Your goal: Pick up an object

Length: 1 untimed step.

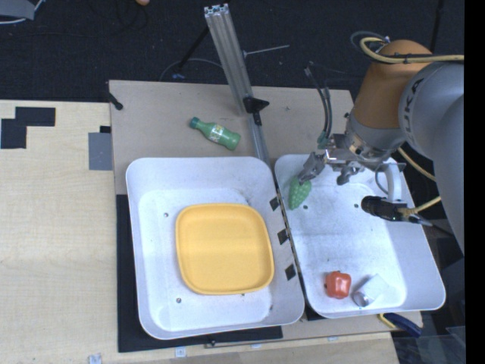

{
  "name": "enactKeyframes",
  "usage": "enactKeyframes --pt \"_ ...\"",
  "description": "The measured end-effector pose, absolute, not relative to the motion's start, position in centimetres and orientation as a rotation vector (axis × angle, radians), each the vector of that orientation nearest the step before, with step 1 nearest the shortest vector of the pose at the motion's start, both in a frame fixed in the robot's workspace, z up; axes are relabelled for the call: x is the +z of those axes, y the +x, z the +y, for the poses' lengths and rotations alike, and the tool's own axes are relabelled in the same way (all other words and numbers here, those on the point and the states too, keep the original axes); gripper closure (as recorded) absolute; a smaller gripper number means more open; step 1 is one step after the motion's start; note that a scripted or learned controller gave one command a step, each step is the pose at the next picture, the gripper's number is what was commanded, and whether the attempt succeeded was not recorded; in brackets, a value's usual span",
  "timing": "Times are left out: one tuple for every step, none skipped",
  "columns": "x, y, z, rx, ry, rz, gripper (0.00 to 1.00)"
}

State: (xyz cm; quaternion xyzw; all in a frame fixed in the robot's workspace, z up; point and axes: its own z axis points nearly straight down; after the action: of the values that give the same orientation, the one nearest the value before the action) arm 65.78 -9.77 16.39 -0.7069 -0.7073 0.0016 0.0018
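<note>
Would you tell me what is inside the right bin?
In the right bin: a green object by the gripper, a red object, a small clear thing. The arm covers the far corner.

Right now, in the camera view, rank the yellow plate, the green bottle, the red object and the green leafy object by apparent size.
1. yellow plate, by far the largest
2. green bottle
3. green leafy object and red object: these look too close in size to rank.

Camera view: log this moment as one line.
gripper: above right bin | green object: below fingertips, grasp unclear | yellow plate: left bin
</note>
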Motion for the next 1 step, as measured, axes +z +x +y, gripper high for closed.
enactKeyframes --pt "10.08 65.66 -9.79 0.006 -2.218 -2.219 0.00"
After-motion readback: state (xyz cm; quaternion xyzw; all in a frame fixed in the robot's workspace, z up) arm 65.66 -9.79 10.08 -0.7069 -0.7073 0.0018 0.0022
